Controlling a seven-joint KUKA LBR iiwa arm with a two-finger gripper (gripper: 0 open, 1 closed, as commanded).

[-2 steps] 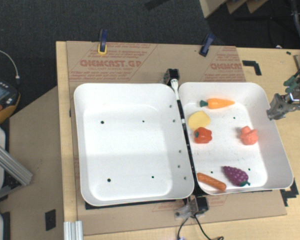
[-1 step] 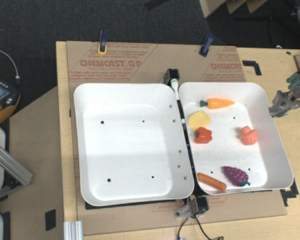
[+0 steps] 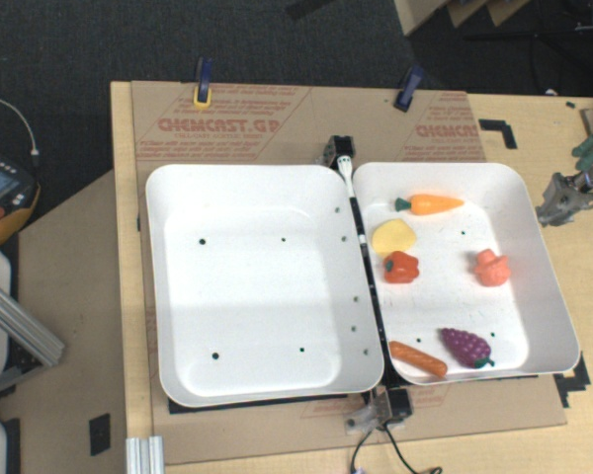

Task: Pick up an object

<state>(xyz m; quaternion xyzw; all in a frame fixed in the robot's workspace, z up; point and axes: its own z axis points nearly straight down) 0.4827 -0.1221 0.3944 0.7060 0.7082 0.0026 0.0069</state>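
The pink toy (image 3: pixel 491 268) lies at the right side of the right bin (image 3: pixel 534 294), apart from the other pieces, and looks the likeliest pick. It is rounded, with no clear long axis. The gripper (image 3: pixel 565 200) sits at the frame's right edge, outside the bin's rim, so the pink toy lies down and to the left of it, nearer than anything else. Whether the gripper is released or clenched cannot be told; nothing is seen in it. Farther left are a carrot (image 3: pixel 430 204), a yellow piece (image 3: pixel 393 235) and a red pepper (image 3: pixel 401 267); grapes (image 3: pixel 465 346) and a sausage (image 3: pixel 418 359) lie at the bin's lower edge. The left bin (image 3: pixel 178 294) adjoins.
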